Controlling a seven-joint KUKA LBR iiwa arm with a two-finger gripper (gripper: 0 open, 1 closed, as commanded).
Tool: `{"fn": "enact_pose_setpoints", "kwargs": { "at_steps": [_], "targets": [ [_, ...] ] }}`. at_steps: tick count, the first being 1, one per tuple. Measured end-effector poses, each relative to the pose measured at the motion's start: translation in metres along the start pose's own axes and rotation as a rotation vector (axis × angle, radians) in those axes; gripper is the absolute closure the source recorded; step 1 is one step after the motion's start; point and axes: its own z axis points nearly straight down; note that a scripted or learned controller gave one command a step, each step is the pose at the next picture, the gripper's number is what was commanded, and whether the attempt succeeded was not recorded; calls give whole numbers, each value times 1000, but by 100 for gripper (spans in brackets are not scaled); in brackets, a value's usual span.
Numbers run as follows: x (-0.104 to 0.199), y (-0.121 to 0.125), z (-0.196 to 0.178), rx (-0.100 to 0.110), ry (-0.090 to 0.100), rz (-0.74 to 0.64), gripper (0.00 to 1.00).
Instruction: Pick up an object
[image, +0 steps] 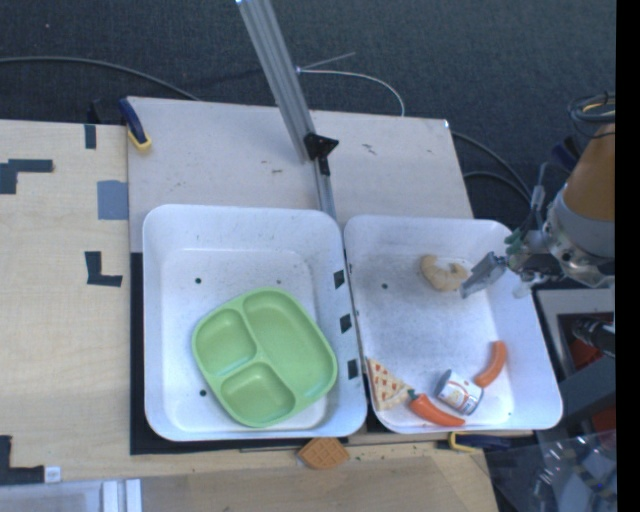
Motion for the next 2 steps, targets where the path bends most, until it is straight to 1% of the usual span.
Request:
{"fn": "enact_pose_setpoints", "kwargs": {
  "at_steps": [1, 2],
  "targets": [
    [0, 0, 0, 0, 0, 0, 0],
    [-8, -6, 50, 5, 0, 2, 0]
  ]
}}
